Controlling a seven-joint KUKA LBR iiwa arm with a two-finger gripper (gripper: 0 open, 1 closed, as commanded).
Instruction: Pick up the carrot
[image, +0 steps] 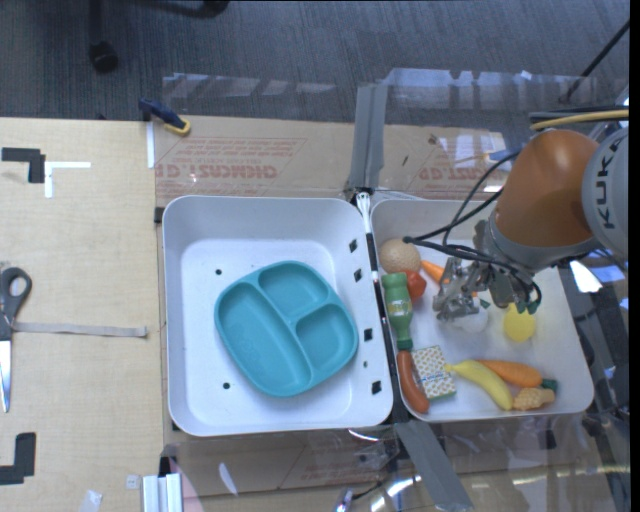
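Observation:
The carrot (510, 372), orange with a green stub at its right end, lies near the front of the right bin (575, 350), just behind a yellow banana (480, 381). My gripper (460, 300) hangs over the middle of that bin, up and to the left of the carrot and clearly apart from it. Nothing shows between it and the carrot except bare bin floor. The orange wrist band (550, 195) sits above the gripper at the right.
Around the gripper in the right bin lie a yellow lemon (519, 323), a green bottle (398, 305), a small orange piece (432, 270), a tan egg shape (400, 255), a sausage (412, 383) and a small box (432, 370). The left bin (190, 330) holds a teal divided plate (287, 327).

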